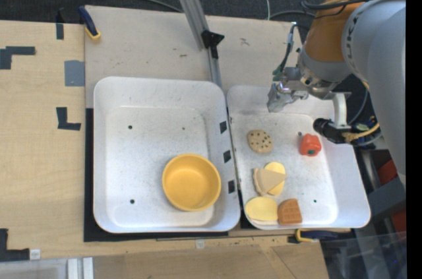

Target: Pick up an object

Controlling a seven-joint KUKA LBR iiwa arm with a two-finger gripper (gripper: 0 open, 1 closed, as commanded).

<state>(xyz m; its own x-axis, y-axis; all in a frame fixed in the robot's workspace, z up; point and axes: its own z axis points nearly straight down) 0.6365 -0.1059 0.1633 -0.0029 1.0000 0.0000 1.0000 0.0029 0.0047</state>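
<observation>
Arm point(369, 27) hangs over the right bin's point(343, 205) far edge. Left bin point(119, 106) holds a yellow bowl point(191, 181) near its front edge. Gripper point(279, 98) sits at the right bin's far-left corner; finger state: cannot tell. Candidate: cookie point(260, 140), left-centre of the right bin, lying flat. Judged light, rigid, thin; pinch across its edges. Orange-red toy point(310, 144) near the right edge.

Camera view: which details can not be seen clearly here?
- End effector: small and blurred over the right bin; open or shut is unclear.
- Yellow disc: its right edge is partly covered by the brown biscuit.
- Arm: cut off by the right edge.
- Orange toy: too small to identify.
</observation>
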